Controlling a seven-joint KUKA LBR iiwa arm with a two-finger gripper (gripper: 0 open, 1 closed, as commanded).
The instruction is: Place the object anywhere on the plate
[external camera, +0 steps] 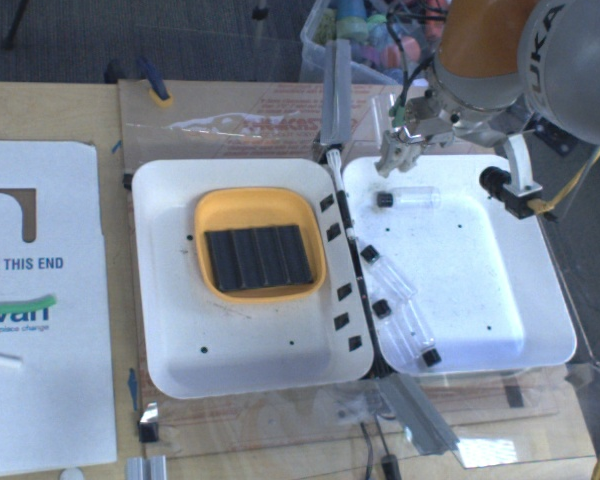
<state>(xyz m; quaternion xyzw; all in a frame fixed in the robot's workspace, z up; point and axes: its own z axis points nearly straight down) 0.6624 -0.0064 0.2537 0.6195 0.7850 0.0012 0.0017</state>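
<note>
I am reading the bench from the left. A white printed sheet is lying flat on the wooden top, just beside the left bin. In that bin a yellow plate is sitting roughly centred, and a dark ribbed block is resting on it, covering most of the plate's floor. A divider with black clips is running between the two bins.

In the right bin I am seeing three clear vials with black caps. Two are lying along the left wall: one mid-way, one nearer the front corner. The third vial is lying on its side near the back of the bin.

The gripper is hanging above the bin's back-left corner, just behind that third vial and apart from it. I cannot tell how its fingers stand. Behind the bins a clear tub of coloured items is sitting off the bench.
</note>
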